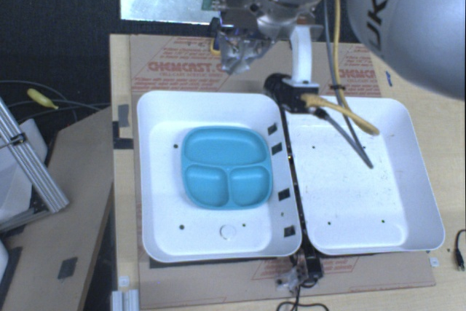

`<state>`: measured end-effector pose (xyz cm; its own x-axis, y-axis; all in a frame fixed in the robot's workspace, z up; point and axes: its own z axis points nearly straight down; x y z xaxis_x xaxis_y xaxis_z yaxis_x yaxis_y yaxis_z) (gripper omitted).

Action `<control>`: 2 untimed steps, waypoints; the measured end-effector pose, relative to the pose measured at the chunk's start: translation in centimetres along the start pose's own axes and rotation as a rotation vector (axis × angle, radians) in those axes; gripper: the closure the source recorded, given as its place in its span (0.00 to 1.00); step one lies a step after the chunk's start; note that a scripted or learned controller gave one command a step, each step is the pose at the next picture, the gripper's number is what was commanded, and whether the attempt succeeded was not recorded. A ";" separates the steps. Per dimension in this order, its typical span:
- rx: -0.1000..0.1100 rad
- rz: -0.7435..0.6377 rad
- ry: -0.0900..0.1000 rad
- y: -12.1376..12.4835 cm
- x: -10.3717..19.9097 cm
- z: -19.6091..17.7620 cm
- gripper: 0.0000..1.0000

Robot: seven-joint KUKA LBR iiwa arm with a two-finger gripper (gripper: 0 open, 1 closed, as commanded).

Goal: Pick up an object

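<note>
The blue divided plate is lying flat in the left bin, untouched, so the pick is not yet made. The gripper is hanging above the bin's far rim, gripping nothing visible; blur and the arm's bulk are hiding its tips, so I cannot tell its state.

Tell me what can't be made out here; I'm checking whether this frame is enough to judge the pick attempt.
- Gripper, camera view: blurred and dark above the left bin's far rim; open or shut can't be told.
- Arm: cut off by the top and right edges.
- Right bin: its far rim is partly hidden by the arm and cables.
- Small round mark near the blue divided plate: too small to identify.
</note>
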<state>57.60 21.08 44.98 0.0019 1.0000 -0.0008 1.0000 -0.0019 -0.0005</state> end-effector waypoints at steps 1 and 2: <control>-0.008 -0.011 0.006 -5.1 2.5 -6.8 1.00; -0.003 -0.003 0.003 -8.8 -1.0 -8.7 1.00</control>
<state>48.79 20.09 53.63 -0.0009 1.0000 0.0022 1.0000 0.0009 0.0025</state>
